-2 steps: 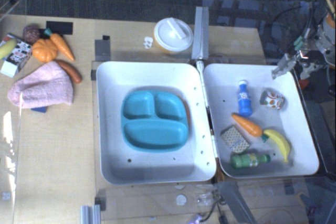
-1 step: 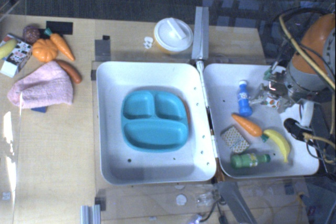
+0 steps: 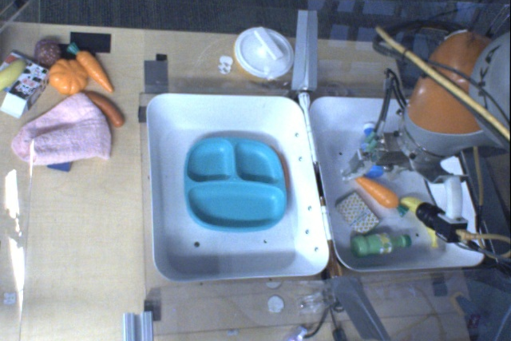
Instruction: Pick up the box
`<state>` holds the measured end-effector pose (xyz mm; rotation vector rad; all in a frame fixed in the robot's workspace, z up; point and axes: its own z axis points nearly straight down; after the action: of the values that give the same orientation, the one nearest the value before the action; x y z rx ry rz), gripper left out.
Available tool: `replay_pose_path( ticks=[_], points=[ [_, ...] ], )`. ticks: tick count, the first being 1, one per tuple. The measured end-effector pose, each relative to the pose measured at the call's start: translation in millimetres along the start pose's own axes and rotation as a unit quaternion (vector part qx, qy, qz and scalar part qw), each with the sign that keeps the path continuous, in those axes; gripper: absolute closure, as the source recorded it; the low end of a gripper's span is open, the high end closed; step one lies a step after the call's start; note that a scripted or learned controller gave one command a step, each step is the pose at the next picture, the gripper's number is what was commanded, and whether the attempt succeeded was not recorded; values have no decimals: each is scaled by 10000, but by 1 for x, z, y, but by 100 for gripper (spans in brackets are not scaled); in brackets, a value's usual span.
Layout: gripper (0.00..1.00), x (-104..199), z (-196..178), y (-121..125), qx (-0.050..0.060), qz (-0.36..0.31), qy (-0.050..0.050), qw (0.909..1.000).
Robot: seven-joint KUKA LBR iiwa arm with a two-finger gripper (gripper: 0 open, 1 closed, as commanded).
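A small flat box (image 3: 357, 212) with a grey checkered top lies in the right bin (image 3: 335, 124), near its front left. My gripper (image 3: 369, 160) hangs low over the middle of that bin, just behind and slightly right of the box, apart from it. An orange toy carrot (image 3: 377, 192) lies between the gripper and the box. The grey arm with its orange band (image 3: 447, 104) reaches in from the right and hides the bin's right side.
A green bottle (image 3: 381, 243) lies at the right bin's front. The left bin (image 3: 160, 172) holds a blue divided plate (image 3: 236, 181). On the bench sit a white lid (image 3: 264, 53), a pink cloth (image 3: 64, 132) and toy vegetables (image 3: 80, 74) at far left.
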<state>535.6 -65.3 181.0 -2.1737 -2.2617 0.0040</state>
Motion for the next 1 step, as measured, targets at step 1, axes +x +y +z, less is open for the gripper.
replay_pose_path(
  ticks=[1],
  points=[
    [0,15,1,-48,8,550,0,9985]
  ],
)
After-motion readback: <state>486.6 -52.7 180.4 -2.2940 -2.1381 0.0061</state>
